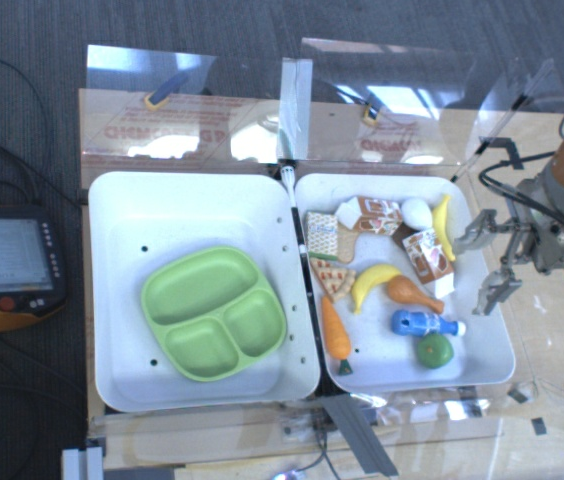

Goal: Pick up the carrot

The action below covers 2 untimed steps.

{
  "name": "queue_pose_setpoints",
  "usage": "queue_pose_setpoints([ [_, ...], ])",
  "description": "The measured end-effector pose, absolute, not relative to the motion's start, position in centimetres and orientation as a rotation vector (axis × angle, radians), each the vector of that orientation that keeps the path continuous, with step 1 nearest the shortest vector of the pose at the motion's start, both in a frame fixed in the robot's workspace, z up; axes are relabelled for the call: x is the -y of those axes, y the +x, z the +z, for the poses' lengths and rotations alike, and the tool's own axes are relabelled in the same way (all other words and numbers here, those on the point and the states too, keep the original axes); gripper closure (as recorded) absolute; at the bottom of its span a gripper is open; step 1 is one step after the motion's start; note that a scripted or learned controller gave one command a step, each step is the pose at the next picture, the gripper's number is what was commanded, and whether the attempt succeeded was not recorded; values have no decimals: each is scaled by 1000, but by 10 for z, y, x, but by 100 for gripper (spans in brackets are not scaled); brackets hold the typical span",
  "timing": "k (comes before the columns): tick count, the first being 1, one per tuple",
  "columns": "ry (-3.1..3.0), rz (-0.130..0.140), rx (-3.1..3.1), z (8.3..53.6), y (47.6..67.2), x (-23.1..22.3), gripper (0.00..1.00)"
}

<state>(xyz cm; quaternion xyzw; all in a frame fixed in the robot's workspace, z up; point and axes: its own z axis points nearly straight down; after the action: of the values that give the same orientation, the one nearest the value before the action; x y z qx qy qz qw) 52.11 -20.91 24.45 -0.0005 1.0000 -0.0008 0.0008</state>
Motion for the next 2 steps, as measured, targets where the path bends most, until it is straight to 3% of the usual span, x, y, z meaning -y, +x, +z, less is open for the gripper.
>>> queue_pose_setpoints([
  [1, 65, -6, -3135, 96, 489, 179, 0],
  [2, -182, -10, -3119, 92, 551, 113, 0],
])
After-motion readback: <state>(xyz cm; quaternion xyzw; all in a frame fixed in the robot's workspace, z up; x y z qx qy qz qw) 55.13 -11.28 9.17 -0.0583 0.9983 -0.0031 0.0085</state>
